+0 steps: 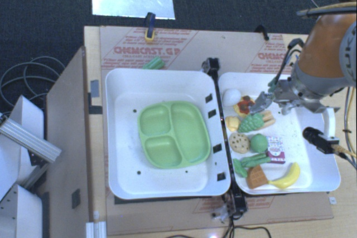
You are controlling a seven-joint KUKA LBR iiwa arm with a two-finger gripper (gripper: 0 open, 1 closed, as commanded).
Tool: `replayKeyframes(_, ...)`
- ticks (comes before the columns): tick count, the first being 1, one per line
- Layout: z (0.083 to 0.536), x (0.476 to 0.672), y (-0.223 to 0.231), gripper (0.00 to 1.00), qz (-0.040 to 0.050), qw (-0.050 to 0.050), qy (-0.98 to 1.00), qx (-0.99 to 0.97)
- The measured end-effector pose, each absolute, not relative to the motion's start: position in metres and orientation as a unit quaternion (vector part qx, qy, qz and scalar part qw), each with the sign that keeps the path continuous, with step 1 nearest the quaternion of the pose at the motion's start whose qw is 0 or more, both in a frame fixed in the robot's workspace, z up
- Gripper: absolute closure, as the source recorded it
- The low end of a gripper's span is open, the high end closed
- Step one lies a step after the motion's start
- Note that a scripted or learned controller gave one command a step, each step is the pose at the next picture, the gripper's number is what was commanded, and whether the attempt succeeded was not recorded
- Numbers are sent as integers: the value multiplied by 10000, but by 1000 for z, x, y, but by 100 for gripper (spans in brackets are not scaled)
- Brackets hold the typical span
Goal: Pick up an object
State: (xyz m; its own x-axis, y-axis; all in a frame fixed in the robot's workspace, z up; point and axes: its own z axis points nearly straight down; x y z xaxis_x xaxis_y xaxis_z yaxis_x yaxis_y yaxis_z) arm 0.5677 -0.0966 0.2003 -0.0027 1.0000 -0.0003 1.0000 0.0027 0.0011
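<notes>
The right bin (326, 175) holds several toy foods. Among them are a white egg (231, 97), a red and orange piece (245, 105), a green bumpy piece (254, 121), a cookie (240, 142), a green ball (259, 143), a pink carton (275, 149), a banana (285, 176) and an orange wedge (256, 176). My gripper (275, 101) hangs over the upper middle of this bin, just right of the red and orange piece. I see nothing held in it.
The left bin (125, 175) holds a green divided plate (173, 134). A black divider with clips (218, 131) runs between the bins. A black part of the arm (319, 139) juts over the right bin's right side. Cables lie left of the bench.
</notes>
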Motion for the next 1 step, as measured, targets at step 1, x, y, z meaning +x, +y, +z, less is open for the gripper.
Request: replayKeyframes(1, 79, 588, -134, 0, -7, 1, 7068, 7075)
